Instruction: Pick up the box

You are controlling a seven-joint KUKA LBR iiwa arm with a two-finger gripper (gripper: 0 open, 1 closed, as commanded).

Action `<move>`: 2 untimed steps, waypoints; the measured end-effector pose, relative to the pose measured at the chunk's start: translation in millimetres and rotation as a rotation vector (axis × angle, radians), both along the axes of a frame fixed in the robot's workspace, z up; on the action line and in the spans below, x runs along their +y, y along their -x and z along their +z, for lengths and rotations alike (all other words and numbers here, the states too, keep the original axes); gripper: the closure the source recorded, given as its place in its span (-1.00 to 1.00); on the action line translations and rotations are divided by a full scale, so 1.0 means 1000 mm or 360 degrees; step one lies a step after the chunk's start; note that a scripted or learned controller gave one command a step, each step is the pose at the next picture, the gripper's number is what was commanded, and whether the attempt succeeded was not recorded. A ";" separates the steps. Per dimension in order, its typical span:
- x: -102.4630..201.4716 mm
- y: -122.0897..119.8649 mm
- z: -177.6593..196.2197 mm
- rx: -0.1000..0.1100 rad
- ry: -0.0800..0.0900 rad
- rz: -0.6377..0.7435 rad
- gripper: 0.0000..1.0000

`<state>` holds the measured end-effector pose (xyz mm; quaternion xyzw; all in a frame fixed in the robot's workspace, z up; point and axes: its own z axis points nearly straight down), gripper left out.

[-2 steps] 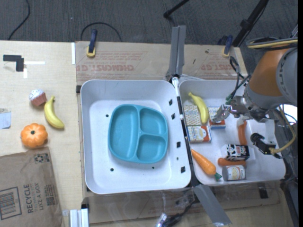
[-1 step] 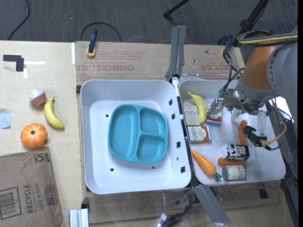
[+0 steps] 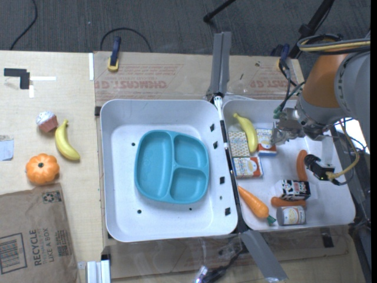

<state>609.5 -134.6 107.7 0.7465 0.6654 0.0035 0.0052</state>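
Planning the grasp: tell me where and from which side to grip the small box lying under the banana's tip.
Probably grip the small box across its short sides, descending from above. It lies flat in the right bin, the banana and another box crowding its far side, the carrot lying nearer.

We see the gripper (image 3: 281, 131) low in the right bin (image 3: 341, 214), just beside a small box (image 3: 265, 141) and a banana (image 3: 247, 131) that lies partly over another box (image 3: 237, 142). A third box (image 3: 247, 167) sits below them, then a carrot (image 3: 255, 203), a cow-patterned carton (image 3: 295, 188) and a can (image 3: 291, 216). The left bin (image 3: 112, 175) holds a blue divided plate (image 3: 172, 166). On the bench lie a second banana (image 3: 65, 141) and a pumpkin (image 3: 42, 169) (both well apart from the bins).
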 end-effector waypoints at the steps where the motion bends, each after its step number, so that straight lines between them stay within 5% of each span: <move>1: -0.035 -0.020 0.064 0.0018 -0.0003 -0.0194 1.00; 2: -0.034 -0.020 0.063 0.0020 -0.0003 -0.0193 -1.00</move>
